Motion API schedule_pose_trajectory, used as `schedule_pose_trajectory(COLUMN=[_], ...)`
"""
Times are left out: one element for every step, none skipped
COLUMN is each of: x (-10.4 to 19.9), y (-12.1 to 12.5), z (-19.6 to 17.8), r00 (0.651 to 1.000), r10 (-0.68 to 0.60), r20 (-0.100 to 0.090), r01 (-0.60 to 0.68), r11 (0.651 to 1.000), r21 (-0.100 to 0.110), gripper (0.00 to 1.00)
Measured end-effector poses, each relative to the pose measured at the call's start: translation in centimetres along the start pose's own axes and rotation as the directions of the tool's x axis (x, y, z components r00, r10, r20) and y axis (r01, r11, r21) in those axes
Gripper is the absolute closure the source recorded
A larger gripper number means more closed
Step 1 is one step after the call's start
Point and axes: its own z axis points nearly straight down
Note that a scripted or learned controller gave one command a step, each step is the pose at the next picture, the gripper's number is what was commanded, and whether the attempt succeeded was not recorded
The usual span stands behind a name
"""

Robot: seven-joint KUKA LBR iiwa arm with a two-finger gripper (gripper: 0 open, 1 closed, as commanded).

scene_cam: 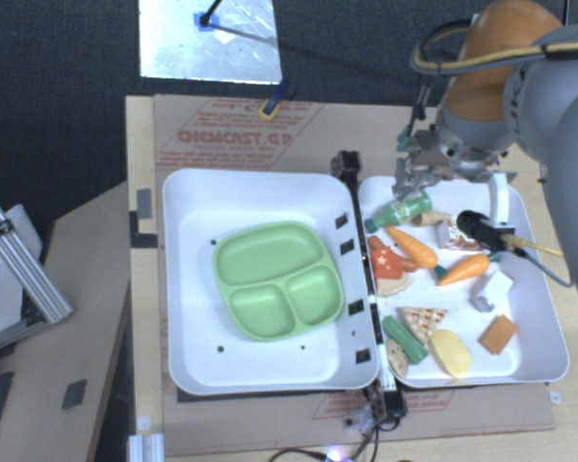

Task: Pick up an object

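The right bin (544, 349) holds several toy foods. My gripper (411, 187) hangs low over its far left corner, right above a green bottle-like piece (399, 211) that lies tilted against the bin's divider. I cannot tell whether the gripper touches it. Just in front lie an orange carrot (411, 246) and a red pizza slice (385, 258). A second carrot (462, 269) lies to the right of them.
The left bin (188, 215) holds a green divided plate (277, 279). Near the right bin's front are a green cucumber (405, 340), a waffle wedge (423, 320), a yellow piece (451, 352), an orange block (498, 335) and a pale block (488, 292).
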Motion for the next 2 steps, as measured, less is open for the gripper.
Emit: schedule_pose_trajectory(x=[0.2,-0.4], y=[1.4,0.2], z=[-0.8,-1.9], r00=[1.000,1.000], r10=[0.000,0.006], r20=[0.000,0.000], r01=[0.000,-0.006], r11=[1.000,1.000], r21=[-0.002,-0.001], gripper=[1.00,1.00])
